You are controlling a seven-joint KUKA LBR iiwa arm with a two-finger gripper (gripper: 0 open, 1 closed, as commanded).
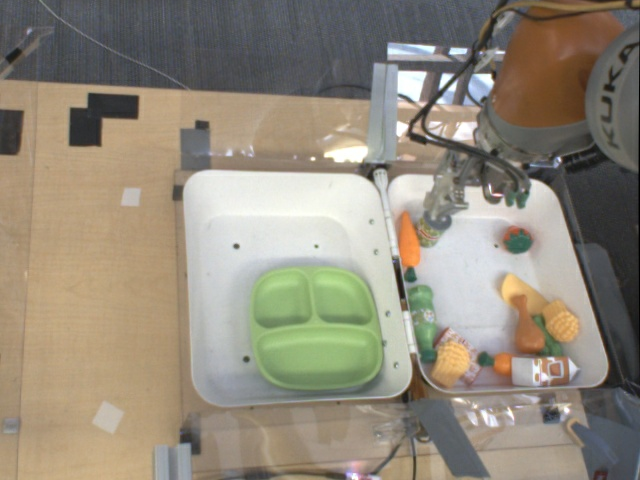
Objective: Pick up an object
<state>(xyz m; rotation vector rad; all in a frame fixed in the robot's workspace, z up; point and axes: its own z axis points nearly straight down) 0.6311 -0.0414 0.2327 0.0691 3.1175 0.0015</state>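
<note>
Nearest the camera, a small bottle (545,371) lies at the right bin's (470,268) six o'clock edge. At ten o'clock, a carrot (409,241) — light, stiff, slick; grip mid-body. Whether my jaws (437,211) are released, I cannot tell.

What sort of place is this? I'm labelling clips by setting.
Likely a robotics lab bench: two white bins, toy food such as a carrot, and a green divided plate.
</note>
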